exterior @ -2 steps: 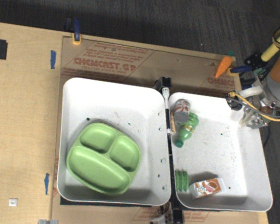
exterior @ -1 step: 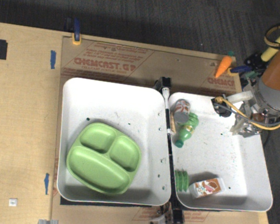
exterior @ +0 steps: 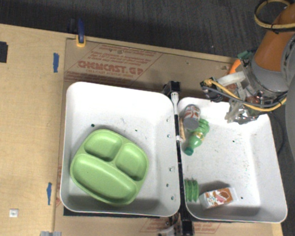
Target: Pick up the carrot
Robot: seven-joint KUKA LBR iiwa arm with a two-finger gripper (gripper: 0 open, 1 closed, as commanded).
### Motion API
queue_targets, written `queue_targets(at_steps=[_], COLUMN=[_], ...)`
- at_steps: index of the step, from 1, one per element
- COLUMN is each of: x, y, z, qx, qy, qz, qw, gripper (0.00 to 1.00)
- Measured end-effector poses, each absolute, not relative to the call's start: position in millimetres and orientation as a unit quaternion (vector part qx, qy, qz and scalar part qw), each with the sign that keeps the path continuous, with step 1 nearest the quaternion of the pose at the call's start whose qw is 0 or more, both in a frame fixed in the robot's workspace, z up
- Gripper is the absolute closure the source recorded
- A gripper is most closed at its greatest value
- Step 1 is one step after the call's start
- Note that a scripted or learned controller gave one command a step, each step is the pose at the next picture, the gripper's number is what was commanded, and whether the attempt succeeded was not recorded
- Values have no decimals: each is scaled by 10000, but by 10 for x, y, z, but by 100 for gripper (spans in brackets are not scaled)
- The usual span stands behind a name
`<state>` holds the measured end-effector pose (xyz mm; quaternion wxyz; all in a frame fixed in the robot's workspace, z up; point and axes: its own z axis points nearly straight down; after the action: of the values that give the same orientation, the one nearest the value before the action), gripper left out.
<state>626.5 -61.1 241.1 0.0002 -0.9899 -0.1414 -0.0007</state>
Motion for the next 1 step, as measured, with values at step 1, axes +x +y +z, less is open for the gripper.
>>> queue_targets(at_steps=[1], x=[5991], y=[-115], z=[1843], qx=[-9564], qy=[-2919], qz=[20], qw=[17], gripper=[100])
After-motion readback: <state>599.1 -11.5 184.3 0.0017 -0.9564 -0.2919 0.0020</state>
